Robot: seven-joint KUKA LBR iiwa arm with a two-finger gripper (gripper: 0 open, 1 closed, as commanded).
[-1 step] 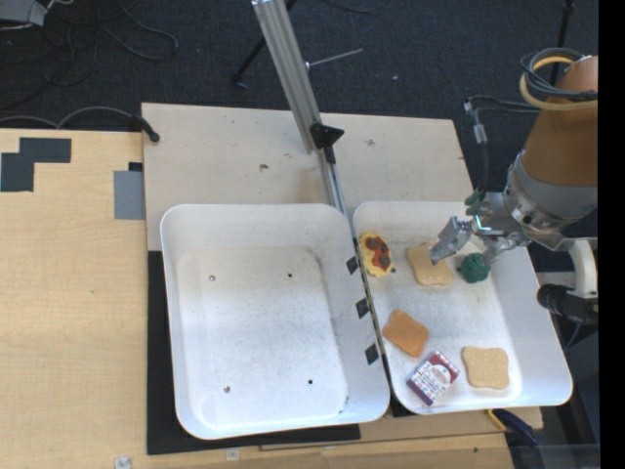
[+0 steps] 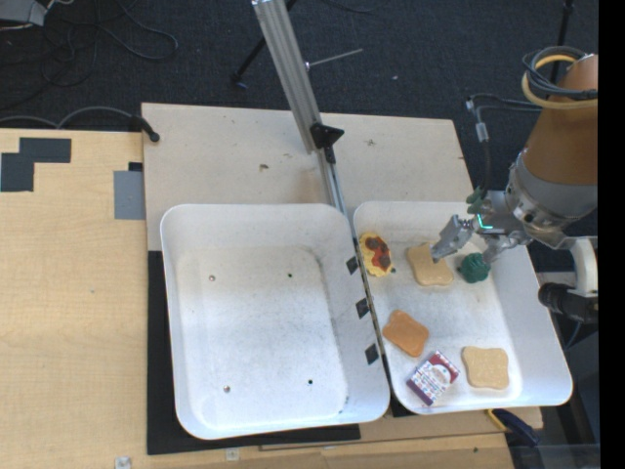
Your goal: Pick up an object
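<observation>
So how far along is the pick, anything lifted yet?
Done: the arm has reached into the right bin, with the end effector low between the bread slice and the green object. In hand: nothing visibly held. Left: the grasp and lift; every item lies on the bin floor.

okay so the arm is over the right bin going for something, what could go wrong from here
The gripper hangs between the tan bread slice and the dark green object, which lie close together, so it may nudge one while reaching for the other or close on both. Both also sit near the right bin's far wall, so a push could jam them against it.
</observation>
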